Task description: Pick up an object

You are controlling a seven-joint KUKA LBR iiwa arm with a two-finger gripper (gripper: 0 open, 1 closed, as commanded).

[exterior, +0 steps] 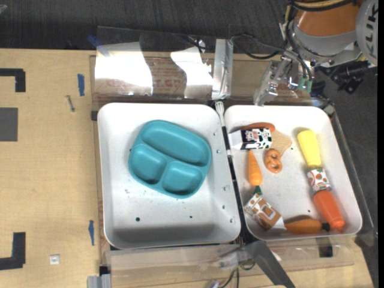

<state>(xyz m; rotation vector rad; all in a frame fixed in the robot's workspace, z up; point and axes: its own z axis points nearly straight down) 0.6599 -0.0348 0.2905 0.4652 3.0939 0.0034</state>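
Toys fill the right bin (345, 161), none of them lifted. Its far edge carries a sausage-like red piece (259, 126) with a small black-and-white milk carton (254, 138) just in front of it and a tan cracker or bread slice (280, 141) touching the carton's right side. A pretzel (273, 160) sits near the middle, and a carrot (255, 170) lies lengthwise to its left. Along the right side a yellow bottle (309, 147) lies end to end with an orange bottle (324, 200) that has a patterned label. At the near edge a small brown-and-white box (262, 213) rests by the left corner, with an orange oblong piece (304, 225) beside it.

The left bin (114, 161) holds a teal divided plate (170, 158), set slightly off centre toward the far right.

Above and beyond the right bin's far rim, the hand (279, 81) hangs over the surface, well apart from every toy. Its metal fingers point down toward the bin's edge, but whether they are spread or pressed together I cannot tell; nothing is visible between them. The arm's orange band (327, 8) shows at the upper right.
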